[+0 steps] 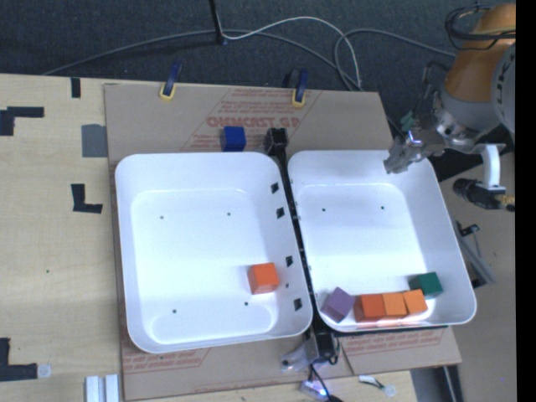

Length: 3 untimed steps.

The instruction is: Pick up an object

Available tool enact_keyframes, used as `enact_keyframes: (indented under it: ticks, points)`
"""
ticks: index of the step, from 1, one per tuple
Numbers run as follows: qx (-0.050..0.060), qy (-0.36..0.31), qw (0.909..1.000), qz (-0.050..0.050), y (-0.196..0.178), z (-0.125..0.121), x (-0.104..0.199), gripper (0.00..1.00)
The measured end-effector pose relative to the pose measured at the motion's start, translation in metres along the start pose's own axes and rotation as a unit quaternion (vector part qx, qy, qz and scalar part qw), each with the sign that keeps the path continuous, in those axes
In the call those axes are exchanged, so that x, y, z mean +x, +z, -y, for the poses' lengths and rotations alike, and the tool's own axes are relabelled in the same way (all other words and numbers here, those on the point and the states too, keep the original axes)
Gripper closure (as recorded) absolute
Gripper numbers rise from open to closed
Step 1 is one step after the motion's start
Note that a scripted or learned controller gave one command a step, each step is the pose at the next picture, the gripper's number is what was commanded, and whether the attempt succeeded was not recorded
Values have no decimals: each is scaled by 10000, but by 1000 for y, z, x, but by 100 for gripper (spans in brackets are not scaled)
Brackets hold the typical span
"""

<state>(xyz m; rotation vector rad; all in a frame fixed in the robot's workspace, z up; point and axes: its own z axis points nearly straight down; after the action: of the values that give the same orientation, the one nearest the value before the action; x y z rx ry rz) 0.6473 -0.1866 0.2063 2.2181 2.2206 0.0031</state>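
The gripper point(402, 159) is seen above the far right corner of the right bin point(444, 216); whether it is parted or closed cannot be told, and nothing is seen held in it. Along that bin's near edge, a purple block point(337, 304), three orange blocks point(390, 306) in a row and a green block point(428, 285) are found. A lone orange cube point(263, 278) is placed in the left bin point(142, 224). A blue block point(234, 137) is left on the surface point(50, 224) behind the bins
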Motion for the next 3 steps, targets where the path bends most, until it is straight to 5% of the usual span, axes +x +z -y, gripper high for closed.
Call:
enact_keyframes:
  ticks: [1,3]
  points:
    - [-1,3,10000,1,-44,-1,0,100]
    - [23,-15,10000,-9,-32,33,102,100]
